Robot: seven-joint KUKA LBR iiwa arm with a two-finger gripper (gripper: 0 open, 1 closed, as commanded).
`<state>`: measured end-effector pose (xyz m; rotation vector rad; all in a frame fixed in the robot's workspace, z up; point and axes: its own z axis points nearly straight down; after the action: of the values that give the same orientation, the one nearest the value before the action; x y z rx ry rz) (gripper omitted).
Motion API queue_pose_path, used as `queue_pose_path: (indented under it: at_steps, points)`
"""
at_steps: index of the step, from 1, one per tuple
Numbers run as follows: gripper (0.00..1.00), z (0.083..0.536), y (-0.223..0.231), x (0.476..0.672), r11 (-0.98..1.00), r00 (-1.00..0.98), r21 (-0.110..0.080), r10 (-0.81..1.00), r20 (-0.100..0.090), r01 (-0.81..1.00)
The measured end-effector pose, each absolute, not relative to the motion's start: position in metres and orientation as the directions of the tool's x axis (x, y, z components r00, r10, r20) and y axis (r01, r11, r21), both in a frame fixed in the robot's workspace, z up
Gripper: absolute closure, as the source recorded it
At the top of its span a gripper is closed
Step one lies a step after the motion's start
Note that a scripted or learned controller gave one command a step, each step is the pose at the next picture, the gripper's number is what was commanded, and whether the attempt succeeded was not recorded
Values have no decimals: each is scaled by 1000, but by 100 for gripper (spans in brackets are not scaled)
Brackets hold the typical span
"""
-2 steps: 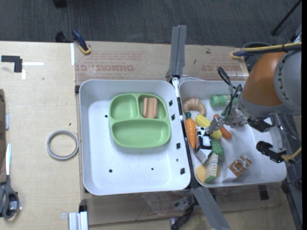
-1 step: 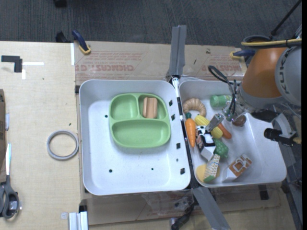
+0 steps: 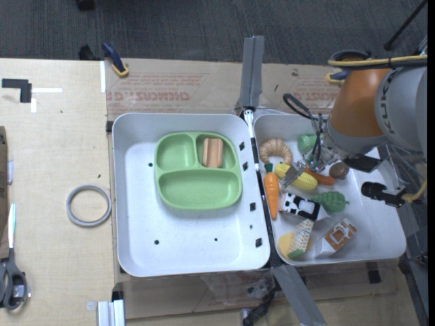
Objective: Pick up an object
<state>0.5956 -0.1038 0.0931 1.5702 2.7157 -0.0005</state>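
The arm reaches in from the right and hangs low over the right bin (image 3: 380, 246), its gripper (image 3: 297, 175) down among the toys near the bin's left wall; whether that claw is released or clenched I cannot tell, the tip is too small and tangled with wires to read; nothing is plainly caught in it, so in my judgement the pick is not yet made. The likeliest target is the corn cob (image 3: 305, 179), lying just beside the tip, with the carrot (image 3: 271, 194) to its left against the wall and the pretzel (image 3: 274, 151) just above; the green leafy toy (image 3: 333, 200) and the black and white block (image 3: 300, 207) sit a little lower. Over in the left bin (image 3: 136, 236) the green divided plate (image 3: 197, 182) carries a sausage (image 3: 213, 153) in its upper right compartment, untouched; what is left: a firm grip and the whole lift.
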Motion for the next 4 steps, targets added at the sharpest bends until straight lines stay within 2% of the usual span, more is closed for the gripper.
queue_pose_path:
  at_steps: [1, 2, 3, 4]
  points:
    - [0, 192, -83, 611, 334, -334, 0, 942, -2, 942]
    - [0, 97, -119, 583, 225, -225, -2, 974, -1, 974]
    - [0, 91, -104, 556, 526, -526, -1, 851, 0, 851]
    - [100, 100, -105, 556, 521, -521, -1, 854, -1, 854]
